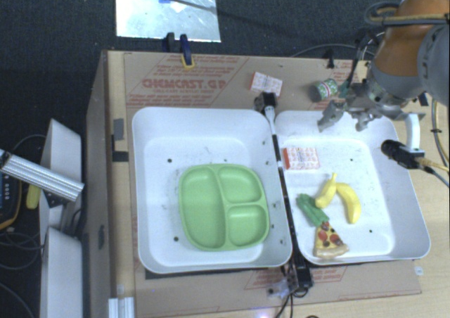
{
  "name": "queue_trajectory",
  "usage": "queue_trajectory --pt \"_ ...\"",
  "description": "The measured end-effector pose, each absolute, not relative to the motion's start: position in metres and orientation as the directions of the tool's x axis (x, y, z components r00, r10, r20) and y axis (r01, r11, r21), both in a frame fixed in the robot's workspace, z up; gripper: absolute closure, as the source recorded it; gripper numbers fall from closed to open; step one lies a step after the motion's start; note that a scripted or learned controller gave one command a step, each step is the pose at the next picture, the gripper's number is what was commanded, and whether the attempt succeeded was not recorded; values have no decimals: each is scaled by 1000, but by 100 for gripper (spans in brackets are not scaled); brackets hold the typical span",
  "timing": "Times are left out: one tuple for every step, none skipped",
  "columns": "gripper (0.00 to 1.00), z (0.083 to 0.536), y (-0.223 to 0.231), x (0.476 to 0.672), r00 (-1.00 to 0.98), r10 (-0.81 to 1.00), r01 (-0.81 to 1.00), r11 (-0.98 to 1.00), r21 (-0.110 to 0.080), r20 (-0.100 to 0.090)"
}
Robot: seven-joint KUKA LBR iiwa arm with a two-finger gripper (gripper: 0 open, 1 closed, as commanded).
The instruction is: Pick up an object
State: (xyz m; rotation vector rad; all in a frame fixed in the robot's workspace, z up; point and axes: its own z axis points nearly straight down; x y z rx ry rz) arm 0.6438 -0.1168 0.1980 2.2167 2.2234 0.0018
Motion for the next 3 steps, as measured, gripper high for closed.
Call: queue_trajectory --pt "0 95 -143 591 0 1000 1000 0 -4 0" --pt "0 84 -126 542 -1 1000 1000 1 0 0" --pt "100 95 -126 543 -1 1000 1000 1 3 0"
